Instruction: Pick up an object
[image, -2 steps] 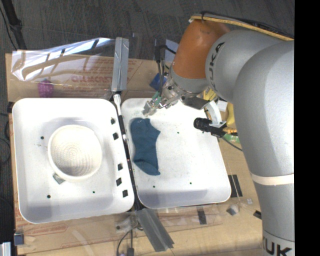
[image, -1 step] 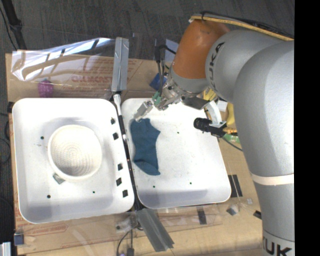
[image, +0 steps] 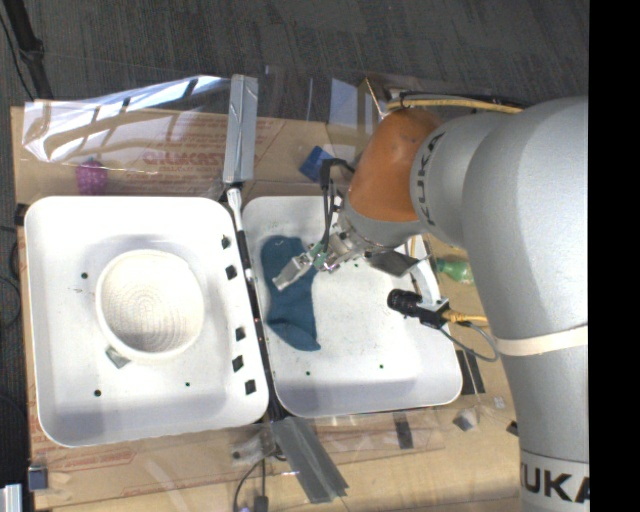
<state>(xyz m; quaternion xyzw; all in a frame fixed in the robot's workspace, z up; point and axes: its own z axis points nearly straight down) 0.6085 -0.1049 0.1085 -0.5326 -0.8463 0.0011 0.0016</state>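
Both fingers (image: 292, 270) touch the blue cloth (image: 291, 300), spread unclear.

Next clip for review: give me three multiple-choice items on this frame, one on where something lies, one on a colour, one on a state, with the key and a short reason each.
1. Where does the white bowl lie?
A. in the left bin
B. in the right bin
C. on the cardboard behind the bins

2. What colour is the cloth in the right bin?
A. red
B. blue
C. yellow

3. How does the cloth stand with respect to the gripper?
A. lifted clear above the bin
B. draped over the bin's front rim
C. lying on the bin floor, gripper low over its upper part

Key: 1 A, the bowl sits in the left bin. 2 B, the cloth is dark blue against the white floor. 3 C, the cloth lies spread on the floor under the gripper.
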